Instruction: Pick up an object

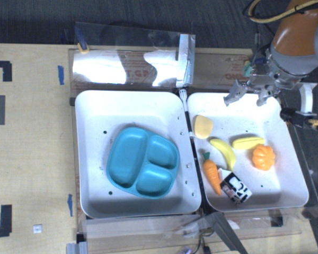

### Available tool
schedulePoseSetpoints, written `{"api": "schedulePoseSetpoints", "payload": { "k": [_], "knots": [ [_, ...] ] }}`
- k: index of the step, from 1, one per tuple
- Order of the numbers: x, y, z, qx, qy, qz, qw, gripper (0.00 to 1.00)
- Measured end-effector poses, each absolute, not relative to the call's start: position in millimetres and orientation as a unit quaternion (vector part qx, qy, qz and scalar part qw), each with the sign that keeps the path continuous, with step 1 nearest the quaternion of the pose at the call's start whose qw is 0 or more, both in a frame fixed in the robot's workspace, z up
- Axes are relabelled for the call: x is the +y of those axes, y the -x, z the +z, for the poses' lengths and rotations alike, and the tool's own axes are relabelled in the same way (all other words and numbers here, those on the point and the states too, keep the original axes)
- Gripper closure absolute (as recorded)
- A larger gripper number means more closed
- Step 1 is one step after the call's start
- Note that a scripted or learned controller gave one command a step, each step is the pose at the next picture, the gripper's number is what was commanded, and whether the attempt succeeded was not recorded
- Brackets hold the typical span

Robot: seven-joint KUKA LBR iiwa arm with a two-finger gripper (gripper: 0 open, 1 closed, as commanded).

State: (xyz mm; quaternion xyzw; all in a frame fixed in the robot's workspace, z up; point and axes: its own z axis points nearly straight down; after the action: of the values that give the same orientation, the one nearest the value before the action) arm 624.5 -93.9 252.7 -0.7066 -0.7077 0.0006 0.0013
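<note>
Objects for picking are all bunched in the right bin (291, 189): a pale yellow rounded piece (203, 126) sits up by its left wall, a banana (223, 152) curves just below that, and a second yellow piece (247, 141) lies just right of the banana. Next to that one, toward the bin's right side, there's a little orange pumpkin (263, 157). A carrot (212, 177) lies along the left wall near the front, and a black-and-white thing (236, 188) is touching or almost touching the carrot's lower end, can't say which. The gripper (247, 95) hangs over the back edge of that same bin, fingers spread apart with nothing between them, well away from the pile. Over in the left bin (90, 142) a blue divided plate (142, 162) takes up the middle, three compartments, tilted a bit toward the front right corner. Behind the left bin's back edge sits a shiny clear panel (132, 62).
</note>
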Motion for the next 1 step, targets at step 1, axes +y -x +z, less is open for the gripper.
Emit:
{"api": "schedulePoseSetpoints", "payload": {
  "k": [1],
  "knots": [
    [-95.3,-592.3,155.6,-0.83,0.557,0.0011,0.003,0.0]
  ]
}}
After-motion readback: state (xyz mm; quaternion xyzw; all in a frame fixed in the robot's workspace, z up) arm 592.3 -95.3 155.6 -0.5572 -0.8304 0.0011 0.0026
